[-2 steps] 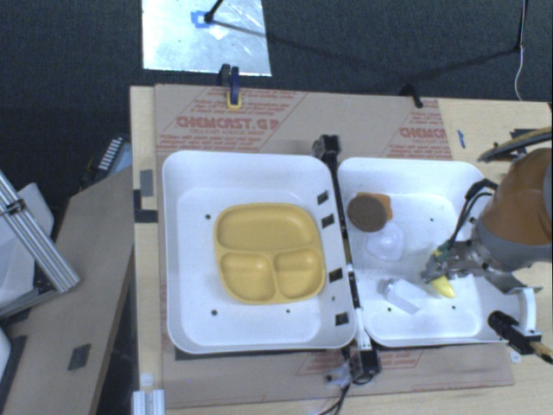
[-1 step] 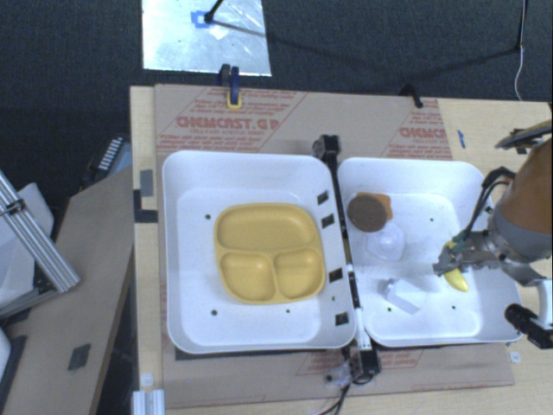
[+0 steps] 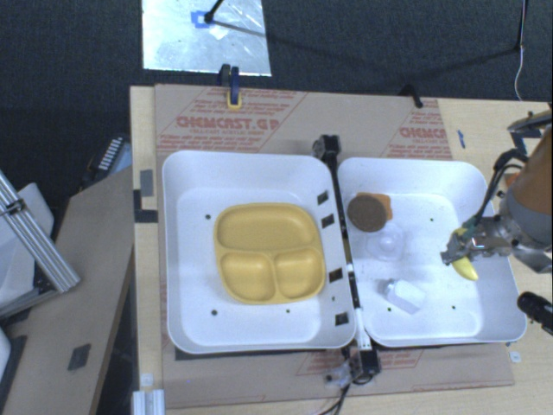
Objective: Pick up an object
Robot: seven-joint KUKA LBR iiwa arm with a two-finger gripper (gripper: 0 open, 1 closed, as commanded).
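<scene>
One white block (image 3: 404, 296), one banana (image 3: 467, 269), one tray (image 3: 264, 252).

The left bin (image 3: 186, 188) holds a yellow sectioned tray (image 3: 266, 251). In the right bin (image 3: 449, 184) lie a brown disc (image 3: 369, 212), a clear cup (image 3: 385, 245) and a white block (image 3: 404, 296). The tool (image 3: 460, 251) hangs at that bin's right side, just above a banana (image 3: 467, 269).

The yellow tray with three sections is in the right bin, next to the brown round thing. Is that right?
Not quite. The camera view shows the yellow tray in the left bin. The brown round thing sits in the right bin, across the divider from it.
</scene>
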